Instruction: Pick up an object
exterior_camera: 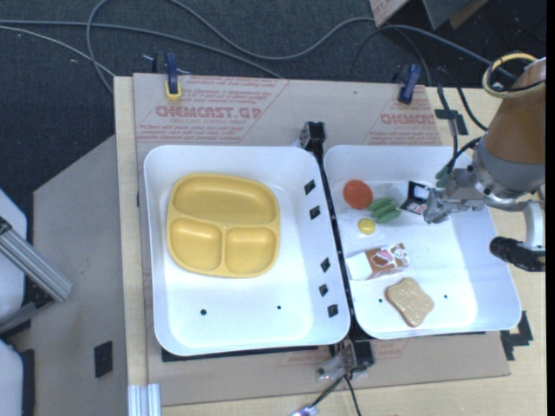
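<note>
Overhead view of two shallow white bins side by side. The left bin [165,232] holds a yellow divided plate [224,225]. The right bin [486,293] holds five small things: a red tomato-like ball [357,193], a green toy vegetable [384,208] just beside it, a small yellow ball [367,226], a red, white and brown piece [386,259] that may be a wrapped snack, and a slice of toy toast [409,302].

The grey and orange arm [513,137] reaches in from the right. Its gripper [433,208] is low over the right bin, near the green vegetable's right end. Whether the gripper is spread or closed cannot be told, and nothing is visibly held.

To pick well, it should probably centre over one thing, likely the green vegetable, clear of the red ball, then descend straight. The gripper's tip is blurred against dark hardware, and the arm is cut off at the frame's right side.
</note>
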